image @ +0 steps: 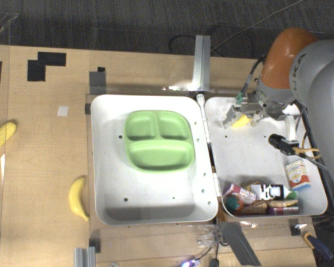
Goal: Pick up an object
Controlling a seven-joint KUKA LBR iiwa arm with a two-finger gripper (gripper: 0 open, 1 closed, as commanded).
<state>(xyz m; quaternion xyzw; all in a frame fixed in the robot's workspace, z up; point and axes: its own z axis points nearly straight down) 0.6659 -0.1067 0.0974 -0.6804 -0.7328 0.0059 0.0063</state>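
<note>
Lying along the near wall of the right bin [245, 157]: a heap of small packaged things [260, 200], among them a pink-and-white packet [239, 193] and a black-and-white packet [271, 192], packed tight against each other and the wall.
Banana [78, 198]: on the bare bench [39, 171], outside the left bin [150, 202], just beside its near left corner.
Small bottle [296, 173]: white with a red label, close to the right bin's right wall, just beyond the heap.
Green plate [157, 139]: in the middle of the left bin, with one wide compartment on the near side and two smaller ones on the far side.
Corn cob [1, 138]: yellow, on the bench at the view's left edge, well apart from both bins.
Yellow object [242, 122]: the thing closest to being picked, on the right bin's floor near the far wall, well apart from the heap.
Gripper [237, 113]: low over the far part of the right bin, right at the yellow object; whether they touch cannot be told.
Gripper state: cannot be told from this view.
Arm [320, 77]: grey, with its orange band [284, 54] above the bin's far right corner, reaching in from the right.
Black patches [44, 65]: flat on the bench at the far left.
</note>
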